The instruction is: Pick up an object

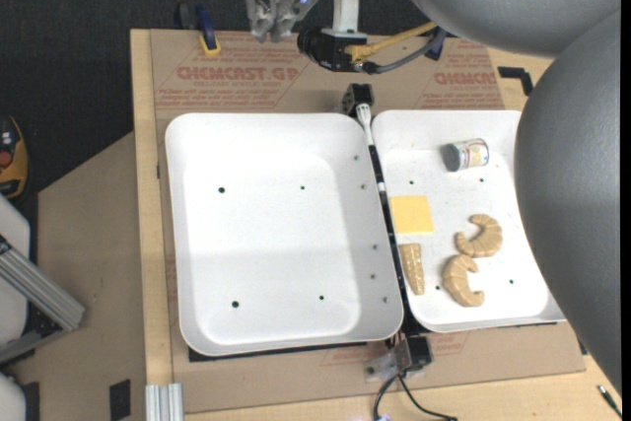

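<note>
Approach step judged pending — end effector [272, 18] is held above the surface beyond both bins, its state indeterminable; descent toward the yellow block [411, 214] is required.

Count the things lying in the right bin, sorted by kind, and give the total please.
Croissants: 2
Yellow square slice: 1
Tan wedge: 1
Small can on its side: 1
Total: 5
</note>
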Available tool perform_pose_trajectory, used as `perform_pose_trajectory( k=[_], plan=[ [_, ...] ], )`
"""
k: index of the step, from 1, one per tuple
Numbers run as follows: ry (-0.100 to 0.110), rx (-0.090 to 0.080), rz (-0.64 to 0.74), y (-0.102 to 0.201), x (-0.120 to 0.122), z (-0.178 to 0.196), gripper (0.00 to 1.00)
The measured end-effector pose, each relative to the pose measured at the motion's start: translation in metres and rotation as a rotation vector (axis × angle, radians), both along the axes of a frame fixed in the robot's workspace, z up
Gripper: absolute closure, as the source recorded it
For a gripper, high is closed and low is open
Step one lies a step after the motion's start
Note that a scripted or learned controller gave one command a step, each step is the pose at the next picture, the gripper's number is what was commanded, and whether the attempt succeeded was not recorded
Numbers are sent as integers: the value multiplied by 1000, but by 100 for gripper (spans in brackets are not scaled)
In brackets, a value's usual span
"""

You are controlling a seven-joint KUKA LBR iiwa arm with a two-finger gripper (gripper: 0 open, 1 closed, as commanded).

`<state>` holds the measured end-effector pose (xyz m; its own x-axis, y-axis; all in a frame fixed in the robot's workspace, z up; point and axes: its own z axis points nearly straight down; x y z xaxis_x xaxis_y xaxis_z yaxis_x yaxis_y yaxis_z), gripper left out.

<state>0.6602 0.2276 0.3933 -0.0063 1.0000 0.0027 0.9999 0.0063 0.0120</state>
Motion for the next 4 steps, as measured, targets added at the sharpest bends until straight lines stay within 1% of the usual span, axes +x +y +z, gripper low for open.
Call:
perform_pose_trajectory(
  k=[4],
  plan=[
    [-14,2,4,3,1,43,100]
  ],
)
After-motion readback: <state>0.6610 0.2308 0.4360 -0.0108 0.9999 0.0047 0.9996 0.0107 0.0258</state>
